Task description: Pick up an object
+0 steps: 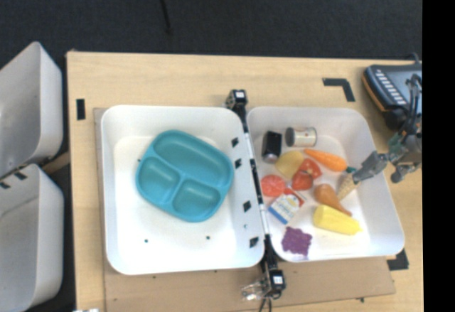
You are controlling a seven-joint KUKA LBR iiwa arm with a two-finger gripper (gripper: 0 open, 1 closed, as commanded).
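A teal divided plate point(185, 175) lies flat in the left white bin point(131, 236) on the pale wooden bench point(178, 79).

Two bins side by side on bench point(85, 76). Left bin point(106, 161): divided plate point(185, 175) alone, roughly centre. Right bin point(380, 225), back row: small block point(271, 146) left, can point(301, 136) just right of it. Middle: carrot point(325, 159) right of and behind pepper point(304, 177); round slice point(273, 185) left of pepper, near the shared wall. Carton point(286, 207) just in front of slice. Cone point(346, 186) at right, in front of carrot. Corn cob point(335, 220) front right; grape bunch point(297, 240) front, left of cob.
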